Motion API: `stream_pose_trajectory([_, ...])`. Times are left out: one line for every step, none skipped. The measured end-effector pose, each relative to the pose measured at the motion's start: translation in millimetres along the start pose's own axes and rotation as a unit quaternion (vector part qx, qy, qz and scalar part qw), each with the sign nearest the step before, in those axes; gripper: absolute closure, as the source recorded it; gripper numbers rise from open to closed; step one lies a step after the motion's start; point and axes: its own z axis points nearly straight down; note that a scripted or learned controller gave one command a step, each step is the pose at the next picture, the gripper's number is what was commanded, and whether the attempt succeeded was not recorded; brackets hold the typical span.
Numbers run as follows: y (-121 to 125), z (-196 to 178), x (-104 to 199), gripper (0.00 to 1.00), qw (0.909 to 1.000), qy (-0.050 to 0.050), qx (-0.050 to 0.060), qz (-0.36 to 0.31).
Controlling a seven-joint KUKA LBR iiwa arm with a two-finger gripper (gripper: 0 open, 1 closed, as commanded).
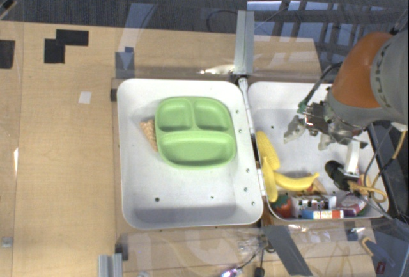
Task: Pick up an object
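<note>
Over the bare middle of the right bin, somewhat toward its right edge, the pincer hangs at the end of the grey arm with nothing visible in it. The slanted view is too blurred there to tell whether the pincer is apart or together. Nothing is lifted, so the task looks to be at the approach step, with the descent onto an object not yet made.

The things on offer in this bin crowd its left edge and the edge lowest in the view. A yellow banana lies curved along that lower edge. A second yellow piece runs down the left edge, and its lower end meets the banana. Toward the lower left corner sits a small red thing. Just beside it along the lower edge lies a white tube with blue and red marks.

The left bin carries a green divided plate at its centre, with a tan piece poking out from under the plate's left side.

The banana seems the likeliest target, since it lies near the pincer, toward the lower edge and apart from it. The next move calls for a shift toward that edge, a turn to straddle the banana's narrow width, and a drop that avoids the clutter beside it.
</note>
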Motion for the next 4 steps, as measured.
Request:
stream_pose_trajectory([63, 59, 11, 0.00, 1.0000, 0.001, -0.005, -0.006])
stream_pose_trajectory([8, 57, -32, 0.00, 0.9991, 0.001, -0.005, 0.043])
stream_pose_trajectory([-13, 56, 0, 0.00, 0.9999, -0.001, -0.009, -0.008])
stream_pose_trajectory([-12, 45, 3, 1.00, 0.9999, 0.003, -0.011, -0.008])
